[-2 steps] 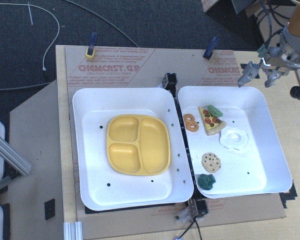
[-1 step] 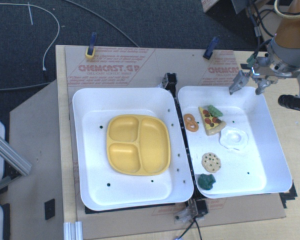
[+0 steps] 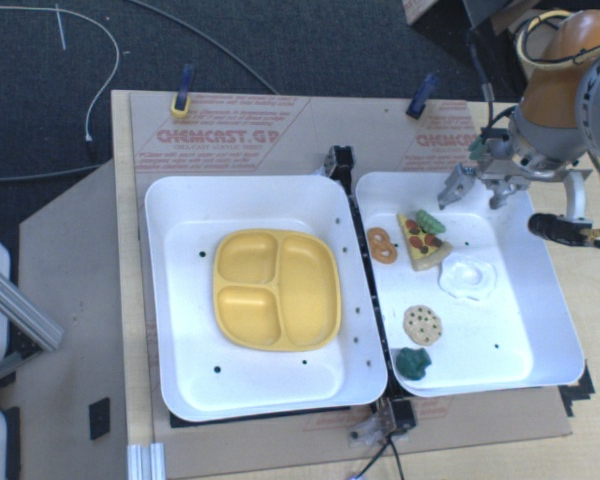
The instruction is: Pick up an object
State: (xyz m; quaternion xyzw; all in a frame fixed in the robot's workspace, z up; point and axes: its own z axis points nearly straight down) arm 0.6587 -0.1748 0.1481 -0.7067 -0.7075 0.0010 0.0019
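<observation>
1. Fingers of the end effector are seen spread apart, with nothing between them, above the far edge of the right bin.
2. Pizza slice and pretzel are found near that bin's far left corner, the pizza slice close by the end effector.
3. Cookie and green piece are placed by its near left edge; a white piece lies mid-bin.
4. Yellow divided plate is centred in the left bin.
</observation>
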